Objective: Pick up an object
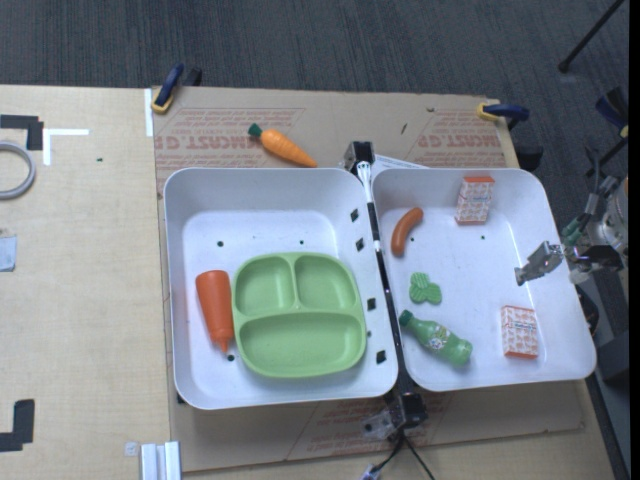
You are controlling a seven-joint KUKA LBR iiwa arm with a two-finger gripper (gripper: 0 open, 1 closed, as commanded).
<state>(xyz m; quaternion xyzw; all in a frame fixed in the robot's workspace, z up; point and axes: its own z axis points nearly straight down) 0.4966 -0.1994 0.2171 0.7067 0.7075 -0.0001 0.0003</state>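
Where the arm enters at 3 o'clock, the gripper [545, 260] hangs over the right rim of the right bin [480, 363]; whether it is wide or narrow cannot be told, and nothing shows in its grasp. The right bin holds five things. Nearest the gripper, toward 7 o'clock of it, lies one small carton [519, 331] with red print; a second such carton [475, 200] stands at the bin's 1 o'clock, making two cartons in all. One green bottle [437, 338] lies tilted at the bin's 7 o'clock, one small green clump [425, 290] just above it, and one reddish sausage [405, 230] at 10 o'clock near the shared wall. The left bin [250, 203] holds two things: one green three-compartment plate [298, 314] at its centre, and one orange cylinder [215, 309] touching the plate's 9 o'clock edge. Outside both bins, one toy carrot [283, 145] lies on the cardboard sheet [420, 133] at 12 o'clock of the left bin. Two clamps hold that sheet, one blue clamp [168, 89] at its 11 o'clock corner, the other clamp [502, 112] at 1 o'clock.
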